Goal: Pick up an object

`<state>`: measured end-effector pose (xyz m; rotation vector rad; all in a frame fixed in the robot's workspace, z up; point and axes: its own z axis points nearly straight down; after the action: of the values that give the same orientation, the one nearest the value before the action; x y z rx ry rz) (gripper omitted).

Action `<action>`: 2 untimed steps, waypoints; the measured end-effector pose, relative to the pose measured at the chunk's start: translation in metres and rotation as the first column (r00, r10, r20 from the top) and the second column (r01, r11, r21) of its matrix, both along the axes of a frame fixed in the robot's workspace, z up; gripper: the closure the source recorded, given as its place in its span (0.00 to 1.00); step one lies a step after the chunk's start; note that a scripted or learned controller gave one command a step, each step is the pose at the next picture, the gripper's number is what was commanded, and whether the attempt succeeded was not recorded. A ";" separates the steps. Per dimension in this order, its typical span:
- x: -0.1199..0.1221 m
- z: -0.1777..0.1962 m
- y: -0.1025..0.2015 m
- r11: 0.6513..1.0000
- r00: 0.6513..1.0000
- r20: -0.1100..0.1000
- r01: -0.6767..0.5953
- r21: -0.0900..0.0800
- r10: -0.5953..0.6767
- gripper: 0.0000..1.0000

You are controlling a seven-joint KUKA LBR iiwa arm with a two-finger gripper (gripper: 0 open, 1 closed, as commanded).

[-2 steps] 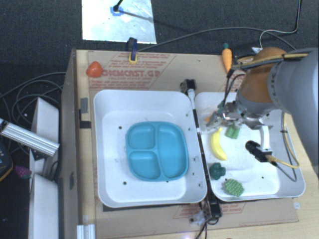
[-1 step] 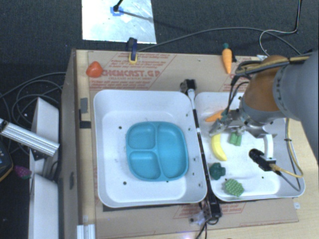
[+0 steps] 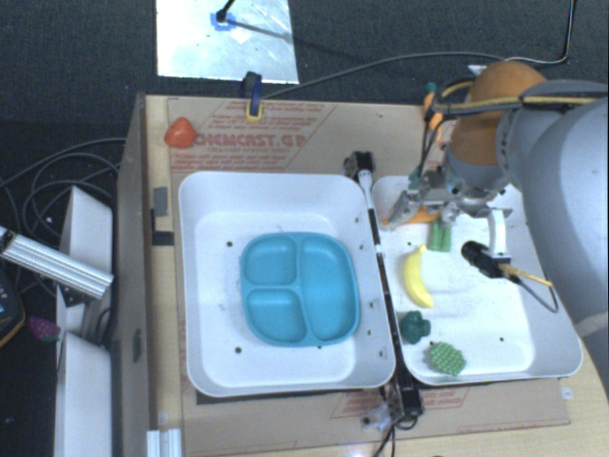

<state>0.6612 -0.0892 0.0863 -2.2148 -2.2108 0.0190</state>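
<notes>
Above the worktop's right bin [image 3: 547, 346], the arm's hand [image 3: 436, 208] is lowered near a green block [image 3: 439, 236] and yellow banana [image 3: 417, 276], its grip impossible to tell, an approach judged under way, with descent and closure needed next.

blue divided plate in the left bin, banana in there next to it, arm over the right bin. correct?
Not quite. The banana lies in the right bin, not beside the blue divided plate, as the camera view shows. The plate is in the left bin, and the arm is over the right bin.
</notes>
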 end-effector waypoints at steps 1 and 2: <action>-0.051 0.002 -0.007 1.000 1.000 0.026 -0.005 -0.002 0.005 0.00; -0.081 0.002 -0.002 1.000 1.000 0.028 -0.003 -0.003 0.003 0.00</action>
<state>0.5799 -0.0907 0.0882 -2.2274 -2.2299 -0.0084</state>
